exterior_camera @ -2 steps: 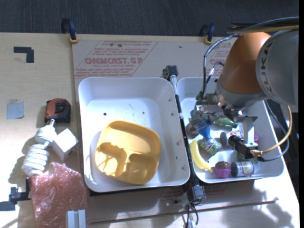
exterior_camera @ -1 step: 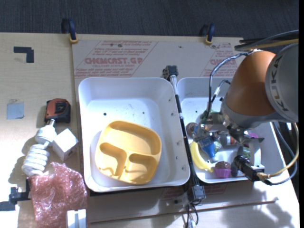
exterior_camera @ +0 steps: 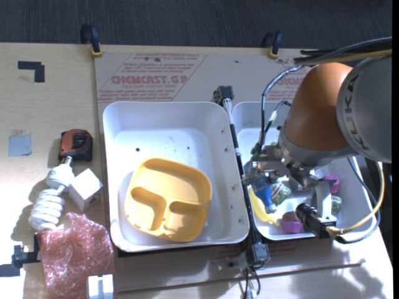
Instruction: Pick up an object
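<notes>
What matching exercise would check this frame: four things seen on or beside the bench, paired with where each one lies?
Things:
1. yellow divided plastic tray
2. white spiral light bulb
3. crumpled pink plastic wrap
4. orange and black tape measure

Places:
A. on the bench left of the left bin, nearest the bottom edge
B. inside the left white bin
C. on the bench left of the left bin, farthest up
D. between the other two bench items, beside a white cube

Pairs: 1-B, 2-D, 3-A, 4-C
</notes>
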Controlling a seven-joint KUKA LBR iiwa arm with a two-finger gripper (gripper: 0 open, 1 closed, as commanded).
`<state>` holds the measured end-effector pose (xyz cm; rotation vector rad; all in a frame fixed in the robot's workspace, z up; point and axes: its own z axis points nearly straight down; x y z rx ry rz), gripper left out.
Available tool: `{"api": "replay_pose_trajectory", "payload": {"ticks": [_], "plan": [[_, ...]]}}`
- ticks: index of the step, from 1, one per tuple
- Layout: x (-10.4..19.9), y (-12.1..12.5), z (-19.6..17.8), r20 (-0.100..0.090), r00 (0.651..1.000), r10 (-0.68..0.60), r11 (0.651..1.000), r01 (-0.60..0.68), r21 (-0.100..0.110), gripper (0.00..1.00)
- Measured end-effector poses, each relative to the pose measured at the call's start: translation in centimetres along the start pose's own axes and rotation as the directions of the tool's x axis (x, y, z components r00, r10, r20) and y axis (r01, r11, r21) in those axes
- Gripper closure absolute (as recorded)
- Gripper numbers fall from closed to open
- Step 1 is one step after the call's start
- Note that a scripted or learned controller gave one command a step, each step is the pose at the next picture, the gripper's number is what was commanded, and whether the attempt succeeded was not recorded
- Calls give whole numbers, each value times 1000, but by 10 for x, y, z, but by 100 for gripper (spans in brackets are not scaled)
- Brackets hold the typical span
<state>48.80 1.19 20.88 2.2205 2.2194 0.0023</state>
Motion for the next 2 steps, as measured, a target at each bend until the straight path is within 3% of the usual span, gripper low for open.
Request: {"api": "replay_pose_trajectory", "payload": {"ticks": [1,2], "plan": [[16,22,7,0,1000,-1,1000,1,2,100],[53,61,17,0,1000,-2,1000,2,3,100]]}}
